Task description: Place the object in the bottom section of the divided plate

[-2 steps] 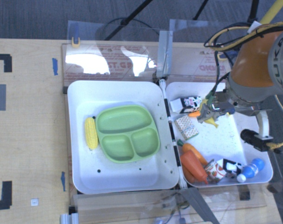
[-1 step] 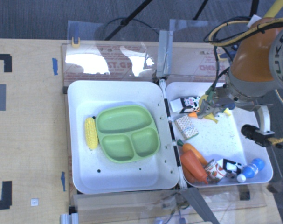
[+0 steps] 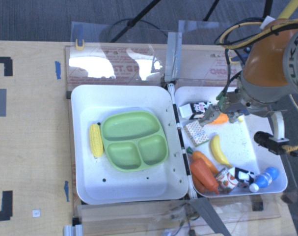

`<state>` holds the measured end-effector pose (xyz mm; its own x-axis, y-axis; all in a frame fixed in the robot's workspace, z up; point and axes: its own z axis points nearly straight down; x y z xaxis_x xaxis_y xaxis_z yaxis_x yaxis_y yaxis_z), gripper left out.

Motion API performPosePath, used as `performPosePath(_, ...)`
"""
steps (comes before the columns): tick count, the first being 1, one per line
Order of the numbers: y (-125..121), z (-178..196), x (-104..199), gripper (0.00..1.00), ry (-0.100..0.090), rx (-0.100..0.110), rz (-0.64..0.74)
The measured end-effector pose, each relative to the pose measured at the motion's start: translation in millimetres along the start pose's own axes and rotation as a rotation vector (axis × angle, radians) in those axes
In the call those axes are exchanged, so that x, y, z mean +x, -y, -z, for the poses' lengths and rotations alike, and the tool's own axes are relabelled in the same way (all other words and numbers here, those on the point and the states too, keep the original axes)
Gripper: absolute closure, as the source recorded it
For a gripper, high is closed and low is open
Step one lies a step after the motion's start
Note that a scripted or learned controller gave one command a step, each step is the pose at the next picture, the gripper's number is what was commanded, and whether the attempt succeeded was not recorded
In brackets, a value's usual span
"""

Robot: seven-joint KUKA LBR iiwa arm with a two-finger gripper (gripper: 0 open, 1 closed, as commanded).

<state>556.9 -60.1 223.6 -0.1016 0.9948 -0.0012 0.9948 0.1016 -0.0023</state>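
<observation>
The arm [image 3: 271, 58] is reaching in from three o'clock and is hanging over the right bin [image 3: 247, 141]. Its gripper [image 3: 218, 113] is sitting low at the twelve o'clock part of this bin, just beside a small orange piece [image 3: 218, 120]. Whether the jaws are open or closed, I cannot tell, because the wrist is covering them.

The left bin [image 3: 85, 132] is carrying one green divided plate [image 3: 134, 140] with three sections, and one corn cob [image 3: 95, 139] is lying at nine o'clock of it, touching its rim. The task does not name the object; I am judging it is the orange piece near the gripper. It is looking like a light, stiff plastic toy, smooth and a bit slippery, so a hold across its narrow middle seems best.

In the right bin I am counting one banana [image 3: 218, 150], two orange carrot-like toys [image 3: 203, 171], one patterned packet [image 3: 197, 132], one black-and-white carton [image 3: 200, 107], one small can [image 3: 227, 179] and one blue bottle [image 3: 264, 178] at five o'clock.
</observation>
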Motion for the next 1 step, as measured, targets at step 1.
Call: performPosePath(1,-1.5,7.2,0.0,1.0,0.001,0.002,0.002)
